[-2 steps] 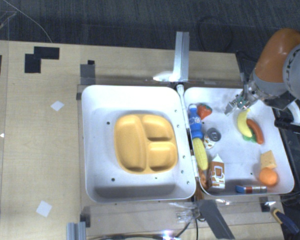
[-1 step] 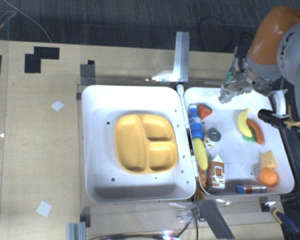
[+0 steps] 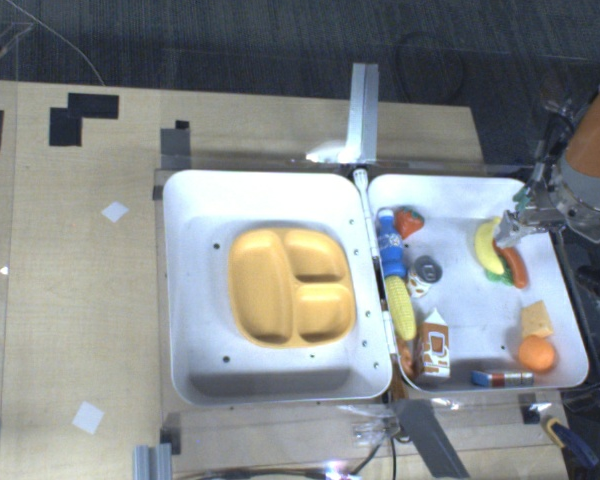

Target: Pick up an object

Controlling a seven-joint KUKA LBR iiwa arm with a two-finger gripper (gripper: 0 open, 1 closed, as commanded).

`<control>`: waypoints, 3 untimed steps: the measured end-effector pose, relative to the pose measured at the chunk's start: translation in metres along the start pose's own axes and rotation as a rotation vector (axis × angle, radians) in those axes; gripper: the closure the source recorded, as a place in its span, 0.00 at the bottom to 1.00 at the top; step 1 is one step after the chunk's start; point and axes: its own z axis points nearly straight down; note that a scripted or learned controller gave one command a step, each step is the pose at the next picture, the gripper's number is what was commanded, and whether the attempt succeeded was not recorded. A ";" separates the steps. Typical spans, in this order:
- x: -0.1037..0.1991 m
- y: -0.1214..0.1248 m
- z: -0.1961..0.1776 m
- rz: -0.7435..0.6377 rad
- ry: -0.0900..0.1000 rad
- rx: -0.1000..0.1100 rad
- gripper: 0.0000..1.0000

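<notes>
A banana [image 3: 488, 247] lies near the right bin's [image 3: 460, 196] far right wall, a red sausage-shaped toy [image 3: 515, 266] touching its right side. The gripper [image 3: 509, 227] hangs over the banana's far end; whether its fingers are spread or closed cannot be told. Near right sit a sponge-like wedge [image 3: 536, 319], an orange [image 3: 537, 354] and a marker [image 3: 501, 378]. Along the left wall lie a blue bottle [image 3: 390, 248], a corn cob [image 3: 401, 307] and a small carton [image 3: 434, 345]. The left bin [image 3: 190, 268] holds a yellow divided tray [image 3: 290, 286].
</notes>
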 end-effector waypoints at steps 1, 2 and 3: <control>0.004 -0.043 -0.062 -0.116 0.000 -0.006 1.00; 0.006 -0.060 0.029 0.084 0.005 0.005 1.00; 0.006 -0.059 0.026 0.084 0.003 0.000 0.00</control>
